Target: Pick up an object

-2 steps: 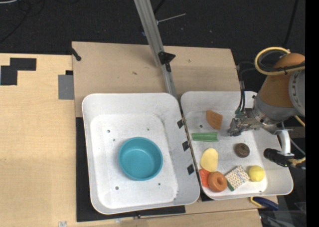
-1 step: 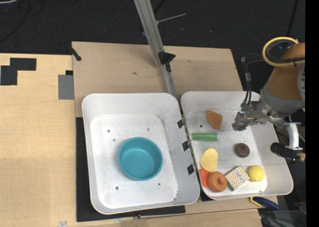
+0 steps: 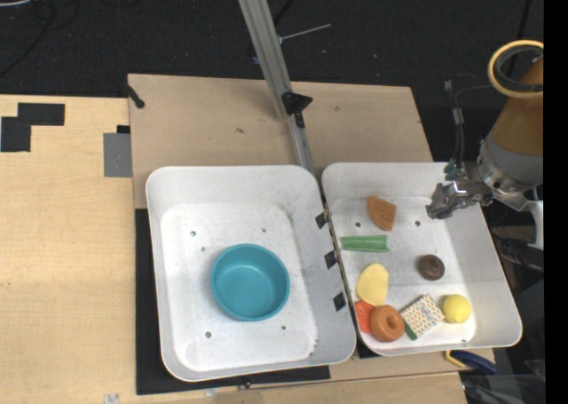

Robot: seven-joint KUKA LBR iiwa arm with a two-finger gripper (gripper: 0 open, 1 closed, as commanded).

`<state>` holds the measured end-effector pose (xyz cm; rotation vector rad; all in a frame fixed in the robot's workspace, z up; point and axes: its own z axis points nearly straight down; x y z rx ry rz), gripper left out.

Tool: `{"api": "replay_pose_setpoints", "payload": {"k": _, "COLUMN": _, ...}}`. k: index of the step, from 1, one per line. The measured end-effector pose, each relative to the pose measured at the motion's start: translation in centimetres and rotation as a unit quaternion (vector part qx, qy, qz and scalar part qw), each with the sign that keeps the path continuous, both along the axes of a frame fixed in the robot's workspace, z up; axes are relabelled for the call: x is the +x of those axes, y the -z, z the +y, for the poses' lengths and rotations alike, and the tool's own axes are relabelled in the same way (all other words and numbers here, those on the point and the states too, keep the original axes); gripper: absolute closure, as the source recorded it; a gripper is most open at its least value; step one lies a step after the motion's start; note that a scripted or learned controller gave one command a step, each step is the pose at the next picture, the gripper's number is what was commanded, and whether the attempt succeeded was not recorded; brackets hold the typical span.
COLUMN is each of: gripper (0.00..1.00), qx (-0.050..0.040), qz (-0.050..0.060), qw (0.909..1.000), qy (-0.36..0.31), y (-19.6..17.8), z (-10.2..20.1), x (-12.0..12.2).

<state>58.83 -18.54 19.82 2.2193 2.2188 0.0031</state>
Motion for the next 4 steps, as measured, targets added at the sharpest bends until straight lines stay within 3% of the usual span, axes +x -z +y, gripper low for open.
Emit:
{"api": "replay_pose_setpoints", "payload": {"k": 1, "gripper": 1.0, "qx": 0.0006, "qz": 0.002, "qw": 1.0, "qy": -0.002, "y": 0.4, "z": 5.1, "x": 1.7}}
{"api": "replay_pose_setpoints", "payload": {"k": 4, "gripper": 1.0, "qx": 0.0005, "qz": 0.002, "qw": 1.0, "qy": -0.002, "y": -3.1, "z": 21.4, "x": 5.6}}
